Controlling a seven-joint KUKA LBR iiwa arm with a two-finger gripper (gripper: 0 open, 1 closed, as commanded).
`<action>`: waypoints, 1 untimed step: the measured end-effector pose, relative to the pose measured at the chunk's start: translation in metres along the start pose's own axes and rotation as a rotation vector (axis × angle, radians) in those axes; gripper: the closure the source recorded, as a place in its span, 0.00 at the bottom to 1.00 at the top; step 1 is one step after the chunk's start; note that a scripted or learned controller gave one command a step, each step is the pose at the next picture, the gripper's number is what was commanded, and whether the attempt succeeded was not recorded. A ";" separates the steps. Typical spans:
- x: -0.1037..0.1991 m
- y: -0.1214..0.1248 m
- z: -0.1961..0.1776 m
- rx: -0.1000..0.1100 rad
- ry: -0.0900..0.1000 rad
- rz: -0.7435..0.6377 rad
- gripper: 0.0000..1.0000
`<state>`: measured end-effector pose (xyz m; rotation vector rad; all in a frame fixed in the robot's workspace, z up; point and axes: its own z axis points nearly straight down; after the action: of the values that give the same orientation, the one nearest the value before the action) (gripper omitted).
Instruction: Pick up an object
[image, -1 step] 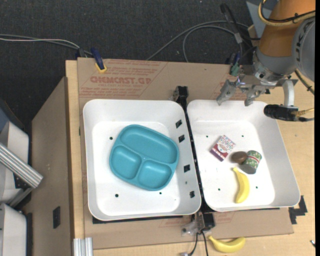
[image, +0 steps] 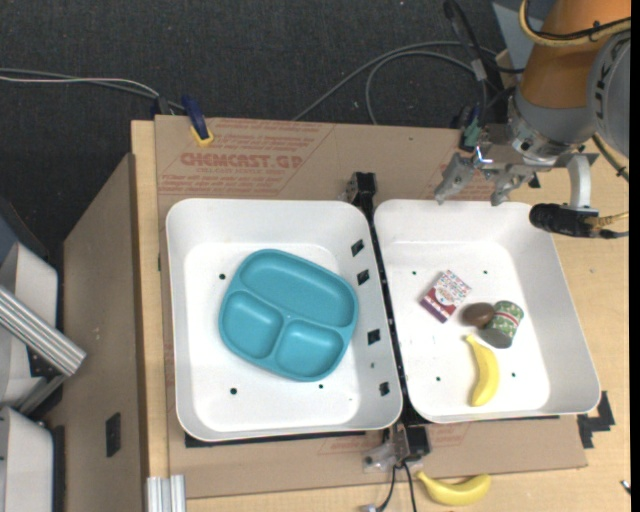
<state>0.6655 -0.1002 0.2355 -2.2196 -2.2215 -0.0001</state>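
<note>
In the right bin (image: 560, 395) lie a yellow banana (image: 484, 373), a small red and white box (image: 444, 295), a brown rounded object (image: 479, 315) and a small green can (image: 505, 322) lying next to it. My gripper (image: 476, 186) hangs above the far rim of the right bin, its two fingers spread apart with nothing between them. It is well clear of all the objects, which lie nearer the bin's middle and front.
The left bin (image: 190, 400) holds a blue divided plate (image: 288, 313). A second banana (image: 456, 487) lies outside the bins at the bench's front edge. Black clips (image: 361, 187) join the bins. Cables run across the dark floor behind the bench.
</note>
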 end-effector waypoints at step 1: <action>-0.003 -0.005 0.044 0.005 0.000 0.001 0.00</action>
<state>0.6605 -0.1037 0.1916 -2.2184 -2.2179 0.0052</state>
